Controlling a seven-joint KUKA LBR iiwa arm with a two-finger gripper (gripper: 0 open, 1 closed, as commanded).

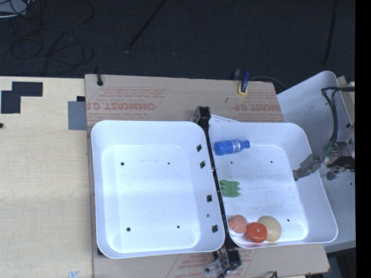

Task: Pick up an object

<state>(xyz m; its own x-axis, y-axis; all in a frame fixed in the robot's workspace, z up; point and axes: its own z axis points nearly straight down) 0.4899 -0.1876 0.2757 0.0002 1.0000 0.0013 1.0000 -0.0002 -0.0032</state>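
Here, a glossy blue bottle (pixel 231 146) — cylindrical — lies in the smooth right bin (pixel 301 138).

Grey metal claw (pixel 316 168) with a black cable (pixel 333 112) above

Two bins sit side by side on the worktop (pixel 40 178), touching along their inner edges. The left bin (pixel 151 133) lies beside the right bin (pixel 290 133), which holds a bottle (pixel 231 146) at the back, a pea pod (pixel 230 188) at mid-left, and three round items (pixel 255 228) clustered in front.
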